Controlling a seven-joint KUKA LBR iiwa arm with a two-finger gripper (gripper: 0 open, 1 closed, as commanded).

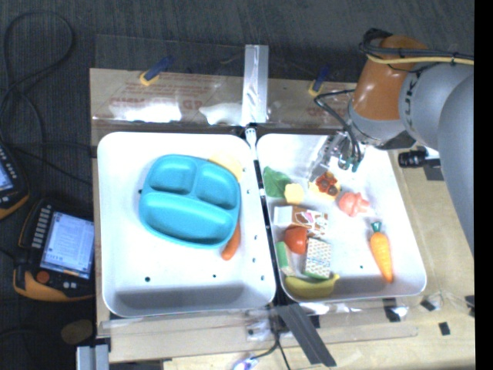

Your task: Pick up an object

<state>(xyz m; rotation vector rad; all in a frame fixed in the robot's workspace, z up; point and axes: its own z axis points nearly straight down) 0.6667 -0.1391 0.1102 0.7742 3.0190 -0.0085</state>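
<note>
1. Toys lie crowded in the right bin [400,206], so the arm has many choices for a pick: a carrot [380,254] near the right wall, a pink toy [353,203] in the middle, a small red-brown toy [326,183] just left of it, a tomato [296,239], a banana [312,285] at the near wall and a green piece [276,182] at the left wall.
2. The gripper [339,154] hangs over the far part of this bin, pointing down and to the left. It is just above and far of the red-brown toy, so I judge this toy or the pink toy to be the target.
3. The jaws look a little apart, and nothing sits between them; the toys all rest on the bin floor.
4. The left bin [115,276] holds a blue tray [191,199], turned at a slant. An orange piece [231,245] lies against its near right edge and a yellow piece [226,163] at its far right corner.
5. The targets lie close together, so the fingers may push a neighbour when they come down.
</note>
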